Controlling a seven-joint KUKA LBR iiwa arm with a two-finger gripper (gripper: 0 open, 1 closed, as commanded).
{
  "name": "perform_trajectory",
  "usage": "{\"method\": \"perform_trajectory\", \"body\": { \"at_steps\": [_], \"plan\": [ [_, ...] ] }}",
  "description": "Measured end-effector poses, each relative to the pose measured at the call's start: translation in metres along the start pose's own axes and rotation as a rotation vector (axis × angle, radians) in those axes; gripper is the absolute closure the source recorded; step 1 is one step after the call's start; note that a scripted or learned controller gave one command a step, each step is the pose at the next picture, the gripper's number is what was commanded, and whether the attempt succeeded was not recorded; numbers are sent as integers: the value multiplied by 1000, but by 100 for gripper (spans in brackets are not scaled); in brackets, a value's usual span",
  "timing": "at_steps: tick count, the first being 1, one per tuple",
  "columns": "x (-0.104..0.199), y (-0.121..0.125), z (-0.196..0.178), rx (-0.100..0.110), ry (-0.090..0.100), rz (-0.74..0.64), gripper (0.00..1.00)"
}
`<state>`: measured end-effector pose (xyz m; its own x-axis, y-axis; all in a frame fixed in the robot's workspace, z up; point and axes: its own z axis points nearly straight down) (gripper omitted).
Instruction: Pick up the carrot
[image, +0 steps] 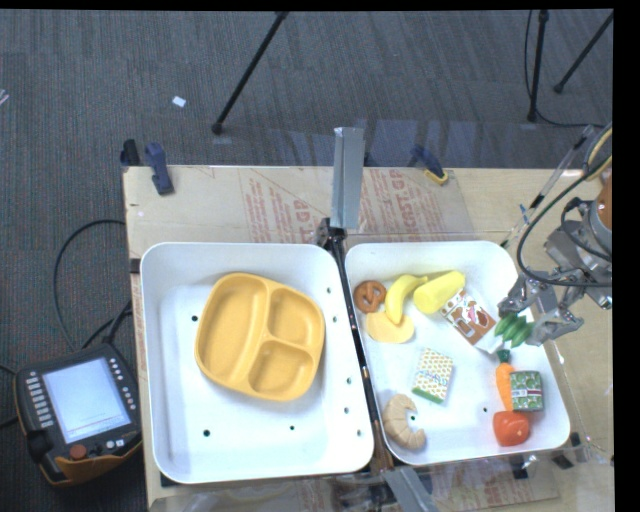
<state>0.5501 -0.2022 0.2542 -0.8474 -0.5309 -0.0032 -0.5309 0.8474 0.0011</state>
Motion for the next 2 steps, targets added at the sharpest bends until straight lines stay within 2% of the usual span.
{"method": "perform_trajectory", "body": {
  "at_steps": [1, 2],
  "plan": [
    [0, -13, -178, 6, -5, 243, 100],
    [15, 0, -236, 5, -4, 238, 100]
  ]
}}
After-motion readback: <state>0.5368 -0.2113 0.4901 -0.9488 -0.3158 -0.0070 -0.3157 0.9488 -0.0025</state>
